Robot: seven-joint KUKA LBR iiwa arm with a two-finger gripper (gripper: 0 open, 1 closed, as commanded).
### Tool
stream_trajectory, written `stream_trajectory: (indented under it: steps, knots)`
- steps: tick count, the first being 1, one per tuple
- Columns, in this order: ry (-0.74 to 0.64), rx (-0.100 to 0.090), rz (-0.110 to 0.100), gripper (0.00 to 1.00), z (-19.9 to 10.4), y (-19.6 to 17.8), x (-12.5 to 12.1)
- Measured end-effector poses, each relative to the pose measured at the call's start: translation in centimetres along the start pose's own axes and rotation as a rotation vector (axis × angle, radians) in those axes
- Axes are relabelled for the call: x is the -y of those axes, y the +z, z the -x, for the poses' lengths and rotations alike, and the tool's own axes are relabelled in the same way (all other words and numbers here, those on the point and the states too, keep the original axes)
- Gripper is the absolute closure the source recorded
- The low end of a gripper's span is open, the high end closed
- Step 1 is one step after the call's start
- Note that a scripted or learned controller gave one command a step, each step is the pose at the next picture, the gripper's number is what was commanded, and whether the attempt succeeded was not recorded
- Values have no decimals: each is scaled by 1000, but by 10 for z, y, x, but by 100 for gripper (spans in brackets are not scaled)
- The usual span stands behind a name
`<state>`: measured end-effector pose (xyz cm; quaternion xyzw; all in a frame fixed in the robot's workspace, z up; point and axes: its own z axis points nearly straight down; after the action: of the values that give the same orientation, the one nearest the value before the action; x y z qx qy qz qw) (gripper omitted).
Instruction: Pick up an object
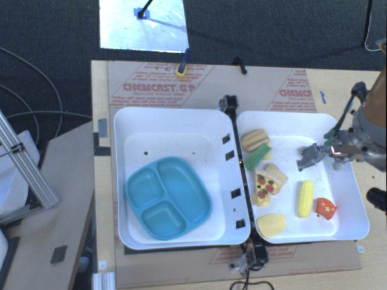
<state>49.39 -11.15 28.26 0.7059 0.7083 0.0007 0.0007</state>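
The right bin (284, 129) holds several toy foods. A tan bun (254, 139) lies at its left with a green piece (258, 156) just below it. Further down come a pizza slice (268, 183), a yellow corn cob (305, 198), a red piece (325, 208) and a pale yellow lump (271, 225). My gripper (310, 157) hangs over the middle of this bin, above the corn cob and to the right of the green piece. Nothing shows in its grasp. The arm (363, 135) comes in from the right.
A blue divided plate (167, 196) sits in the left bin (175, 122). A dark ridge with black clips (236, 171) separates the two bins. A shiny sheet (143, 16) lies beyond the bench, and a metal frame (21, 162) stands at the left.
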Motion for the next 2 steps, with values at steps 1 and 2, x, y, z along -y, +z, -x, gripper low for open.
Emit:
stream_trajectory:
  steps: [1,2]
  knots:
    - [5,-2,-13,0,16,123,11]
    - [9,12,14,0,39,193,4]
